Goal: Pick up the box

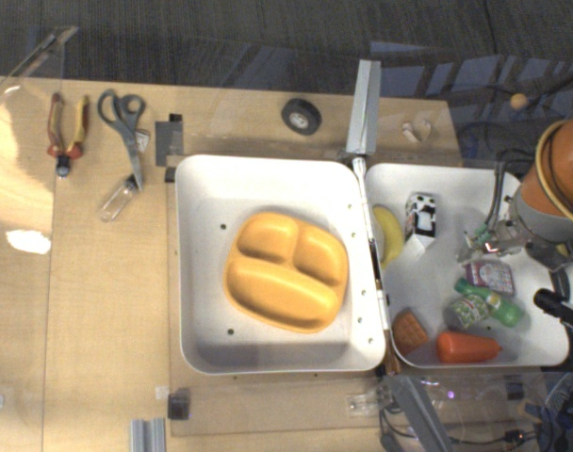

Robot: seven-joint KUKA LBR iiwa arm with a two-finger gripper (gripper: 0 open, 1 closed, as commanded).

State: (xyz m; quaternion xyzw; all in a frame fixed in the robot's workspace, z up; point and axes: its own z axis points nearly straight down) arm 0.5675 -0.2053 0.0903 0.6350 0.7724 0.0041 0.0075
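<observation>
The box [420,217] is a small black-and-white carton standing in the upper left part of the right bin [541,351], just right of a yellow banana [388,234]. My gripper [489,244] hangs over the right half of that bin, to the right of the box and a little nearer the front. It is apart from the box and sits just above a pale printed pouch [492,276]. The grey arm with its orange band [562,182] comes in from the right edge.
In the right bin's front part lie a green bottle [484,307], an orange carrot [467,347] and a brown waffle-like piece [410,329]. The left bin [202,252] holds a large yellow divided tray [286,269]. Scissors [126,125], pliers [65,130] and a tape roll [302,116] lie on the bench.
</observation>
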